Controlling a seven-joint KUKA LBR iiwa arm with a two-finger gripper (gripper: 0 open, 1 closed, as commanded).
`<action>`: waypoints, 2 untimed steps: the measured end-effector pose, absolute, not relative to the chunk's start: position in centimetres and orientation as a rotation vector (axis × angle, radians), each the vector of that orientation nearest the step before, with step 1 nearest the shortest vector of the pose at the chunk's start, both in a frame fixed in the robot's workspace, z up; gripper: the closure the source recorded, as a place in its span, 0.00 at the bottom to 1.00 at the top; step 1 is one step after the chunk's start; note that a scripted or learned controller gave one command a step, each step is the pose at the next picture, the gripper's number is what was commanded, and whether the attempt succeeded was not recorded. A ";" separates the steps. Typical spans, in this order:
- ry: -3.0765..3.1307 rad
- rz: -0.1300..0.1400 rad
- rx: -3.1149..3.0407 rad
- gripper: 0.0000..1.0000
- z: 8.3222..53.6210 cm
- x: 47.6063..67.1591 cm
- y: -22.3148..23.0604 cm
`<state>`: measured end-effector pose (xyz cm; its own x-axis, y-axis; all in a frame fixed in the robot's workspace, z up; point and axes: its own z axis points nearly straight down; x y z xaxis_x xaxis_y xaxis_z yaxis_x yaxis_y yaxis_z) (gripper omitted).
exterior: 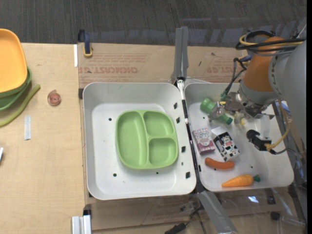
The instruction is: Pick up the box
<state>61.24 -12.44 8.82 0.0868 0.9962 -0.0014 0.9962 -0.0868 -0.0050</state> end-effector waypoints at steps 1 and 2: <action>-2.335 0.023 -2.077 0.00 8.4 65.4 -10.0; -2.352 0.005 -2.076 0.00 8.8 57.2 -11.0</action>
<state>57.15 -11.03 8.83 -0.1246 0.9922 0.0012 0.9922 0.1246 -0.0052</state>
